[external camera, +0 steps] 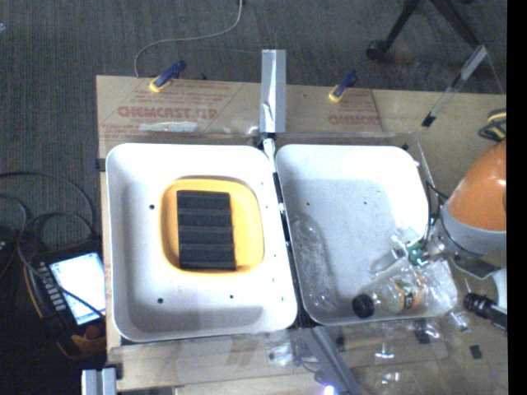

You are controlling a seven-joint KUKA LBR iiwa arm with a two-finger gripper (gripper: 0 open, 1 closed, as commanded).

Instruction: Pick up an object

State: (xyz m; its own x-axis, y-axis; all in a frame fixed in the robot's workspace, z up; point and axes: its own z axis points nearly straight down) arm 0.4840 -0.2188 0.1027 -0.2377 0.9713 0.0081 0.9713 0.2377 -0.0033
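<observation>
Near the right bin's corner lies a clear bottle (399, 295); its slick side could slip from the claw; I cannot tell the claw's state.

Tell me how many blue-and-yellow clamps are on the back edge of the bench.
2: one blue-and-yellow clamp behind the left white bin, the other clamp behind the right white bin. None seem hidden.

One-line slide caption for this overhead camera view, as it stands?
Arm at the right bin's edge above a lying clear bottle; the left bin holds a yellow tray with a black insert.
</observation>
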